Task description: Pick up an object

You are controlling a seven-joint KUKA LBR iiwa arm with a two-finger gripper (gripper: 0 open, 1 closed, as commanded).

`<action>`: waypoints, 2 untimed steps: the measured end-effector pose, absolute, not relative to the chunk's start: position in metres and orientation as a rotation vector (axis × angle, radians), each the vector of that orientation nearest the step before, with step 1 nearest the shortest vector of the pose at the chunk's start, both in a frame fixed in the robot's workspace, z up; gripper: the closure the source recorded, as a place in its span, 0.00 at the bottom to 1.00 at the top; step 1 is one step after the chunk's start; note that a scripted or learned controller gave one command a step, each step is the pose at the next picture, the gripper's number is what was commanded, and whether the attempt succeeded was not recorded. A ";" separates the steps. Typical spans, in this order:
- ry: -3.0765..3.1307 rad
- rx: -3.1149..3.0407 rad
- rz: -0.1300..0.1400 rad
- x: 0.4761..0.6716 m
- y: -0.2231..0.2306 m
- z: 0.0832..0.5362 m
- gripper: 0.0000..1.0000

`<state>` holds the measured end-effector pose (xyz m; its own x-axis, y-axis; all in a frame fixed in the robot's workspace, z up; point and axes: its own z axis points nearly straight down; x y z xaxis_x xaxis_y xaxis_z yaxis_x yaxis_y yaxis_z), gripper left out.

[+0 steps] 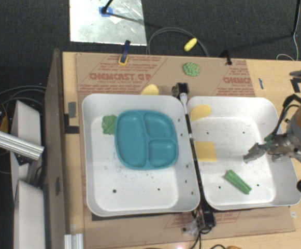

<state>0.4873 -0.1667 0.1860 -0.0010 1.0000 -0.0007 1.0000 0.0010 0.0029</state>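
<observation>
Lying left below jaws [257, 152], apart: green piece [237, 181].

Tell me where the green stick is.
The green stick lies in the right bin, near its front edge, below the yellow square and left of the gripper.

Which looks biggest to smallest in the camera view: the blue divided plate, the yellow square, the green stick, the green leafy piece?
1. blue divided plate
2. yellow square
3. green stick and green leafy piece: look about alike, so unranked.
</observation>
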 end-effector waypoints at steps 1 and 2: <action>2.227 2.214 0.002 0.487 -0.126 0.080 0.00; 2.221 2.214 0.003 0.488 -0.130 0.096 1.00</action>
<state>0.4880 -0.1297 0.0955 -0.0028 1.0000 -0.0025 1.0000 0.0028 0.0055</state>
